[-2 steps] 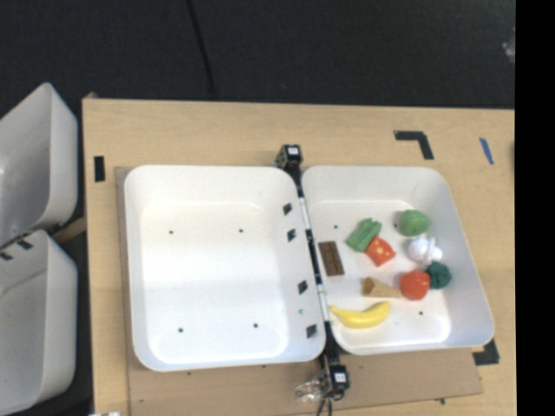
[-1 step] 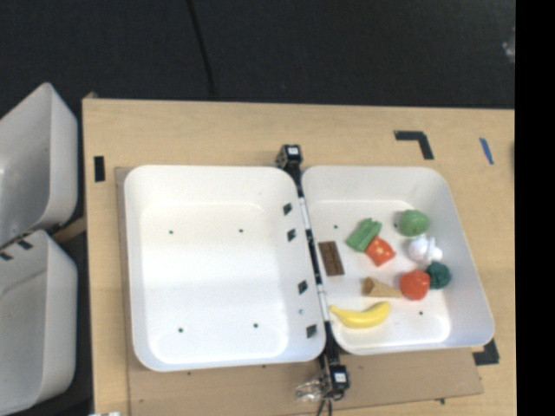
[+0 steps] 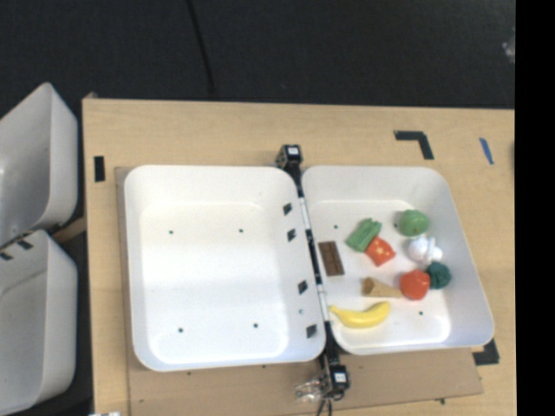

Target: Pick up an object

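Observation:
The right bin holds several small toy objects. A yellow banana lies near its front edge. A brown block rests by the bin's left wall. A green piece leans against a red piece. Further right sit a green round object, a white object, a dark green object and a red round object. A small tan piece lies between the banana and the red round object.
The left bin stands beside the right one, joined along a centre divider with black clips. White containers stand off the bench at the left. Black tape marks sit on the wooden bench behind the bins.

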`<state>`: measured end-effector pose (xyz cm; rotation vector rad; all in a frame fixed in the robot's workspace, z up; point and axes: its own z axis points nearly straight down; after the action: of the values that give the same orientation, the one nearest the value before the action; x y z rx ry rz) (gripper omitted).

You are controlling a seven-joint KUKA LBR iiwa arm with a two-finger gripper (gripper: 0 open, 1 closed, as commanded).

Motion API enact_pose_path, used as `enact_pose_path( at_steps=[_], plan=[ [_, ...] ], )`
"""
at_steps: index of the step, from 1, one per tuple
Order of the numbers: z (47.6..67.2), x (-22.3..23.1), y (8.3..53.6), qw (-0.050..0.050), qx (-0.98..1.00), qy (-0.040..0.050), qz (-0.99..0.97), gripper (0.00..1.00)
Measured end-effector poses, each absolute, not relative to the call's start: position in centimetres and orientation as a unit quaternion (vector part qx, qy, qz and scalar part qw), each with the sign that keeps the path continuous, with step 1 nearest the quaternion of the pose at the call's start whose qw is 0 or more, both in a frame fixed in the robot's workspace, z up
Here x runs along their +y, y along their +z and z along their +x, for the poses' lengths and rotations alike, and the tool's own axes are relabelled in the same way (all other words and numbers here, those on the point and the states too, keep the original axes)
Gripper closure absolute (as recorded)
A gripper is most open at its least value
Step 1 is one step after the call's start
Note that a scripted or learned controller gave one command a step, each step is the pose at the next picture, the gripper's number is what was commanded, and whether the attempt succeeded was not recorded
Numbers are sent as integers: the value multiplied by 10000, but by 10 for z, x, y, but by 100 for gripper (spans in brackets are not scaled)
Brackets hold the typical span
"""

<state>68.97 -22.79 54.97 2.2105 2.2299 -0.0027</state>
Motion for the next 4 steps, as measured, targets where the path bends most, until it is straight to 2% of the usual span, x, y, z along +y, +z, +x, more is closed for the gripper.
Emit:
enact_pose_path(
  at_steps=[4],
  plan=[
    [690,-228,549,7,7107,-12,7034,100]
  ],
)
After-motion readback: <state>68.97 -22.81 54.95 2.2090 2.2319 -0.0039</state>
